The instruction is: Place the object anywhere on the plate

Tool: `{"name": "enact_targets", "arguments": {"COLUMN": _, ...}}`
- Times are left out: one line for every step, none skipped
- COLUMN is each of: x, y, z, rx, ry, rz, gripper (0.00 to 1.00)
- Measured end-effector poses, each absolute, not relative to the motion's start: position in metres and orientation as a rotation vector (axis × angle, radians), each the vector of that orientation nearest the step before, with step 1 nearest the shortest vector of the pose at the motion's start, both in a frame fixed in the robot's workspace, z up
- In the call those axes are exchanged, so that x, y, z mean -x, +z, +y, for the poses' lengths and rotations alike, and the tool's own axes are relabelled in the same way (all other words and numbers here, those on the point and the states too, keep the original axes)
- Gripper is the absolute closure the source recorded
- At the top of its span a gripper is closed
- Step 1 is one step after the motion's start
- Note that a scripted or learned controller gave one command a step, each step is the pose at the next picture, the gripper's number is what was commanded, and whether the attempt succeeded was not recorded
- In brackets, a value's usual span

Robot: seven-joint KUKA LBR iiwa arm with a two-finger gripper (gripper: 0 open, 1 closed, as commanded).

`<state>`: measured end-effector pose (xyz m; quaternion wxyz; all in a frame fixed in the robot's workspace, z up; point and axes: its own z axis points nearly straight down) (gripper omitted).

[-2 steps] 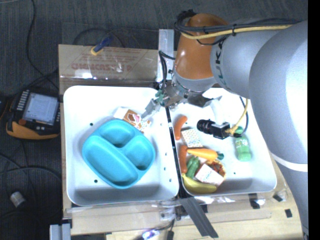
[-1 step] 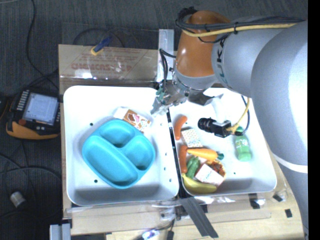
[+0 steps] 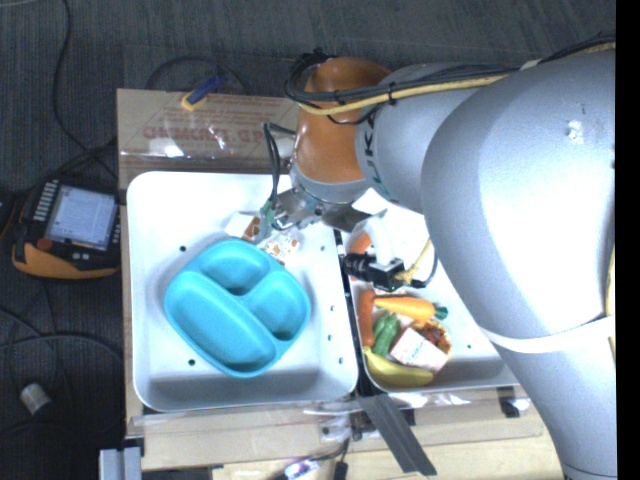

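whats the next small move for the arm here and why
Probably a short shift toward the camera and left, over the blue plate. The end effector sits just past the plate's far rim in the left bin, with something small and brownish at its tip, though a grip isn't clear.

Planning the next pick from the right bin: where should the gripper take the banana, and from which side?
Probably at the banana's exposed curved middle, coming straight down. It lies flat along the right bin's near wall, so there is little room from the side, and a small white-and-red box crowds its upper edge.
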<state>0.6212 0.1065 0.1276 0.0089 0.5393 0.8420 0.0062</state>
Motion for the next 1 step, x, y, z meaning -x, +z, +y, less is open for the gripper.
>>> {"name": "enact_targets", "arguments": {"x": -0.6334, "y": 0.1552, "z": 0.1606, "rx": -2.049, "ry": -0.006, "rz": 2.381, "gripper": 1.00}}
